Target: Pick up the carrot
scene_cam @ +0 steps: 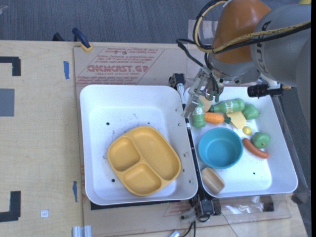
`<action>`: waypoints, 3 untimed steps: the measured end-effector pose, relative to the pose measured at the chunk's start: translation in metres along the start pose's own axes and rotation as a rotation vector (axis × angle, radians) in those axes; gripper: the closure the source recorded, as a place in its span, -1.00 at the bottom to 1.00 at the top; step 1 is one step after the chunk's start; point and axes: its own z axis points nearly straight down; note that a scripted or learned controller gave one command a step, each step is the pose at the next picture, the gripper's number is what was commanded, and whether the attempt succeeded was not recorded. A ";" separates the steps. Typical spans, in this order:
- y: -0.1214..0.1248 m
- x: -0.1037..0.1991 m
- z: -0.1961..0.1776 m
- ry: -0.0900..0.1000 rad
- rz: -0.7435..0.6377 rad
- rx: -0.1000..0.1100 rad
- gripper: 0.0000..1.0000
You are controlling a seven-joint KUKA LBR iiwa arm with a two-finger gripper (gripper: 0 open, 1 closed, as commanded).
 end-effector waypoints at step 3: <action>-0.102 -0.016 0.102 0.005 0.273 0.006 -1.00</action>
